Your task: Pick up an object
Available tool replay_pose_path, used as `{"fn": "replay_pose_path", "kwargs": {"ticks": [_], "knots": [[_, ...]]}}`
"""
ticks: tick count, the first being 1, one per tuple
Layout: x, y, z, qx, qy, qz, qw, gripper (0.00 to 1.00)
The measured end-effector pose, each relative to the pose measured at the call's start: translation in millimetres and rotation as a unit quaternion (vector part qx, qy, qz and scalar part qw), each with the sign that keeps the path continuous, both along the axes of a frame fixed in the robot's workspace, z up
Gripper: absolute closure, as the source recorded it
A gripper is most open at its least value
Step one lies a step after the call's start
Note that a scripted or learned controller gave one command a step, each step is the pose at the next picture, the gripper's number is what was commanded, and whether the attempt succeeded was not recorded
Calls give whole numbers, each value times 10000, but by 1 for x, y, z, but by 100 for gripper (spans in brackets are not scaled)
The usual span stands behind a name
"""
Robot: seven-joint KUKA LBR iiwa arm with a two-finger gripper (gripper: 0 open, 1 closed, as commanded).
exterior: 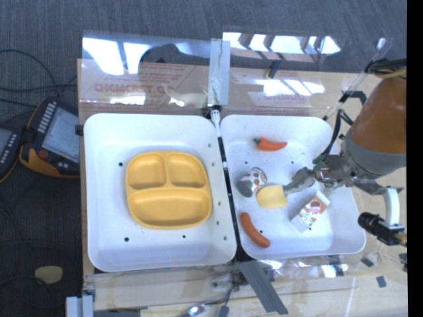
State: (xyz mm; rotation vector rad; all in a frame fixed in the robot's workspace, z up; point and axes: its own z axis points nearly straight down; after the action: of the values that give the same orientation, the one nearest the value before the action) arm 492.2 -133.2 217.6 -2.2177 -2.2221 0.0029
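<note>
The right bin [344, 240] holds several small objects. A pale yellow rounded piece [270, 197] lies near its middle, with a round red-and-white patterned item [253, 179] touching its upper left. My gripper [295, 181] reaches in from the right, low over the bin. It is open, and its lower finger [291, 189] rests against the yellow piece's right side. Nothing sits between the fingers. An orange carrot [269, 144] lies at the back. A reddish sausage [254, 230] lies at the front, and a small white box with red print [310, 212] sits just below the wrist.
The left bin [106, 243] carries a yellow divided plate [169, 189]. A raised divider [225, 177] separates the two bins. Clear plastic panels [152, 78] stand behind them. A handheld pendant [49, 140] and cables lie on the floor at the left.
</note>
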Motion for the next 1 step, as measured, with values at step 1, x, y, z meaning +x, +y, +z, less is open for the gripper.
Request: {"fn": "replay_pose_path", "kwargs": {"ticks": [1], "knots": [[51,17,-128,-13,-73,-279,9996,0]]}}
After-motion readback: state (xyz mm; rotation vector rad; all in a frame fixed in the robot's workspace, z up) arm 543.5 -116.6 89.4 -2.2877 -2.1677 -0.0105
